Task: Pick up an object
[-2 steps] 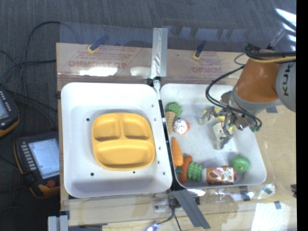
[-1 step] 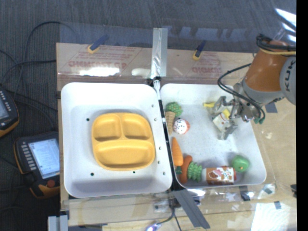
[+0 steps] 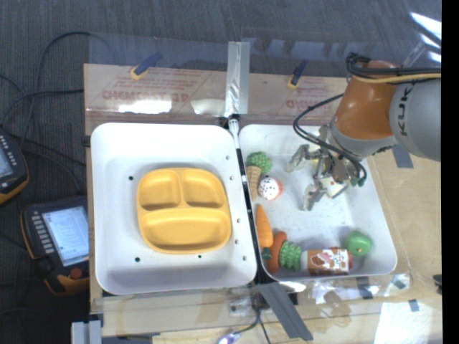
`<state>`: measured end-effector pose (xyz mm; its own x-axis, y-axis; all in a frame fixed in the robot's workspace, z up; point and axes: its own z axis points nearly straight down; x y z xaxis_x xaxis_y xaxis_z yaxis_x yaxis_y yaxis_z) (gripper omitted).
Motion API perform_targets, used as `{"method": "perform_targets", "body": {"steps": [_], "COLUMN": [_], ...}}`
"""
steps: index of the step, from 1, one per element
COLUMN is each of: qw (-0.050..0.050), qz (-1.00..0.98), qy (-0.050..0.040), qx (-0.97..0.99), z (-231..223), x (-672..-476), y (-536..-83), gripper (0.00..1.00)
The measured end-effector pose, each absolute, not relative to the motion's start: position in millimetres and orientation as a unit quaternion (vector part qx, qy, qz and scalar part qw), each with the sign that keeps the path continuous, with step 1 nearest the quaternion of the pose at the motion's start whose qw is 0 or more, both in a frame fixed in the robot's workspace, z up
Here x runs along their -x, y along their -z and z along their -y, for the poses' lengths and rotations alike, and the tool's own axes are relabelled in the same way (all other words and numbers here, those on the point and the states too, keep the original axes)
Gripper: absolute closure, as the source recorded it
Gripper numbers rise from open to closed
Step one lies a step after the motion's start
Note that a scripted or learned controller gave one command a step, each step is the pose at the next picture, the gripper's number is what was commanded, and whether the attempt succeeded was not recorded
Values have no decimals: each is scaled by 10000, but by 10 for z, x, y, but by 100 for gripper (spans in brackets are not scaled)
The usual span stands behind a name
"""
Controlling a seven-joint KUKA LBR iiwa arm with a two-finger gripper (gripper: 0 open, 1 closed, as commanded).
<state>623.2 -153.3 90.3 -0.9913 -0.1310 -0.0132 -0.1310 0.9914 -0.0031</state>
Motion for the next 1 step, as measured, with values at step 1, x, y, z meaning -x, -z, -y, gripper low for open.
{"method": "perform_targets", "body": {"steps": [1], "qw": [15], "qz": [-9675], "qy": [6], "qx": [2530], "z": [2232], "x": [-5892], "y": [-954], "gripper": [0]}}
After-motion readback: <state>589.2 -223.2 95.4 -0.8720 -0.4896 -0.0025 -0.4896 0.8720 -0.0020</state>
